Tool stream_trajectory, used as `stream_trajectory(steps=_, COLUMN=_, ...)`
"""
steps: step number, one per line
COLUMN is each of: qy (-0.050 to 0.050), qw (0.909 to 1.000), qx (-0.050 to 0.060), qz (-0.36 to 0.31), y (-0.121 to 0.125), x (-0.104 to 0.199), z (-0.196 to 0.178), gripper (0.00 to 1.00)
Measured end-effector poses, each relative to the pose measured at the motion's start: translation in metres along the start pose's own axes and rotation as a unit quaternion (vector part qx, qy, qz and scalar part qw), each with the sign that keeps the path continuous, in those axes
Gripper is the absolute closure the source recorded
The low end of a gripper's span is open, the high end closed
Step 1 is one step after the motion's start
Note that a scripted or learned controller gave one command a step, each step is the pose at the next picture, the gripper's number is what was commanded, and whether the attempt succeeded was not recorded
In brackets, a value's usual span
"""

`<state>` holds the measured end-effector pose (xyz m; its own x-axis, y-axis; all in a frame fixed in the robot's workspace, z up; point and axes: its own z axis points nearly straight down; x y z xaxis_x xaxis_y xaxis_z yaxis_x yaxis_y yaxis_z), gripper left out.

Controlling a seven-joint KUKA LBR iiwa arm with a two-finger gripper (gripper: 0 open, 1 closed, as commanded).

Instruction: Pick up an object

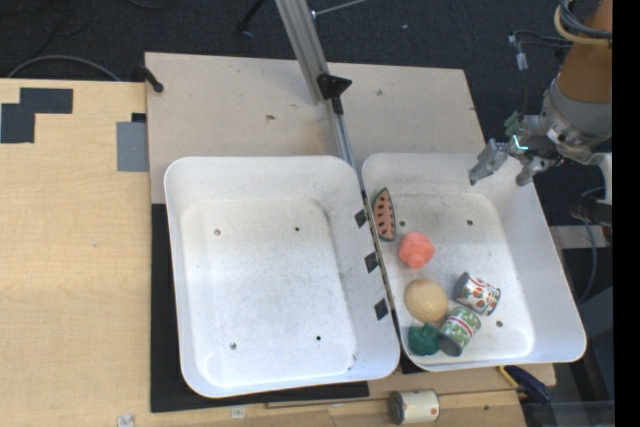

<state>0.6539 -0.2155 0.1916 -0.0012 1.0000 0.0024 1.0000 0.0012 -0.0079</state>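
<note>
No readable labels — two printed cans [468,311] sit by the right bin's [545,245] front edge with a tan ball [425,299], pink ball [417,249], green toy [423,342]. Gripper [507,166] over that bin's back right corner — fingers spread, nothing between them.

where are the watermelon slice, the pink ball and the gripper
watermelon slice [383,214], camera view, middle of its red flesh
pink ball [417,250], camera view, centre of its top
gripper [505,168], camera view, midway between its fingertips
</note>
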Motion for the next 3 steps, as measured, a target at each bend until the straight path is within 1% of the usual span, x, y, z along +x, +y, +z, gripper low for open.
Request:
stream_trajectory(steps=1, qy=-0.001, qw=1.0000, qx=-0.002, qz=-0.002, y=0.001, x=0.001, z=-0.003, gripper=0.00)
stream_trajectory(steps=2, qy=0.000, qw=1.0000, qx=0.000, qz=-0.002, y=0.009, x=-0.004, z=0.052, gripper=0.00)
stream_trajectory(steps=3, qy=-0.001, qw=1.0000, qx=-0.002, qz=-0.003, y=0.009, x=-0.003, z=0.102, gripper=0.00)
